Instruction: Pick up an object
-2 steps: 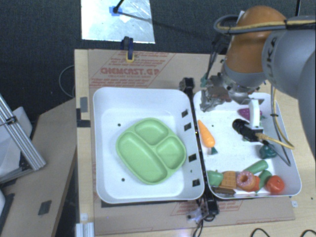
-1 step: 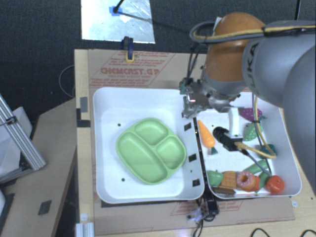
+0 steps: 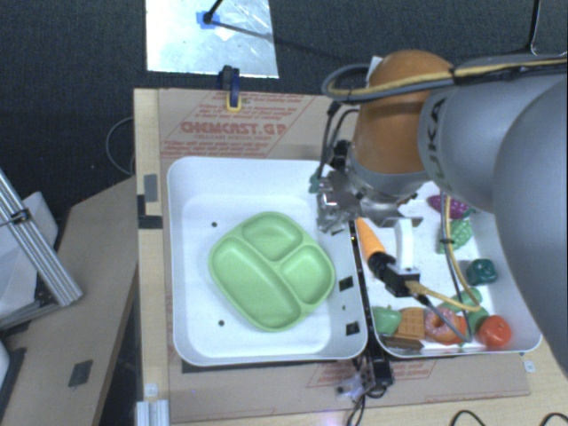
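Camera view: the hand (image 3: 383, 204), grip state impossible to tell, hangs just above the toy carrot (image 3: 370, 238), whose length runs toward the near rim.

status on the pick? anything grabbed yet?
Done: the arm has reached in over the right bin. In hand: nothing visibly; the gripper sits near the divide between the bins, too obscured to read. Left: the actual pick. The toys, including the orange carrot and red tomato, lie in the right bin; the green divided plate lies in the left bin.
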